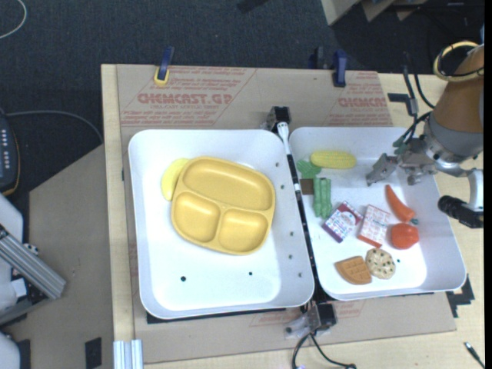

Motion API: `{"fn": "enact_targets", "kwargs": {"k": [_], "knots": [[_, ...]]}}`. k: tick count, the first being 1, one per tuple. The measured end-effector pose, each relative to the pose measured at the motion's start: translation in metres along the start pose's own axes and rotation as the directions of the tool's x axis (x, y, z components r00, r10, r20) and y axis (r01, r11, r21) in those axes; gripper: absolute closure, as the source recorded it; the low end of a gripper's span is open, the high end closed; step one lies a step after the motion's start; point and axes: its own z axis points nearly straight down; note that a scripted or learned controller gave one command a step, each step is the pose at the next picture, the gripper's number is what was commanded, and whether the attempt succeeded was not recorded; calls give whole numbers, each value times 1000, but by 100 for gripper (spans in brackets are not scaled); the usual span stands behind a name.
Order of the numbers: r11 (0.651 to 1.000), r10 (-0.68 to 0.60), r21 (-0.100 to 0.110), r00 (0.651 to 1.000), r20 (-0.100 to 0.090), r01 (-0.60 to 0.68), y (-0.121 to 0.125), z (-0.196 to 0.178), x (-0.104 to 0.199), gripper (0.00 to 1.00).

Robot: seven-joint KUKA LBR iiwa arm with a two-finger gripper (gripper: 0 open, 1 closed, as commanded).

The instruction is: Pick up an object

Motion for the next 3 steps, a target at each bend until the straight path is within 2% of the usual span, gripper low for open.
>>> {"fn": "enact_targets", "kwargs": {"k": [1, 2, 3], "knots": [[1000, -1, -1, 1000, 0, 1, 0, 34, 1, 0], [1000, -1, -7, 1000, 2, 1, 1, 21, 1, 100], [1000, 1, -11, 1000, 4, -1, -1, -23, -1, 100]]}}
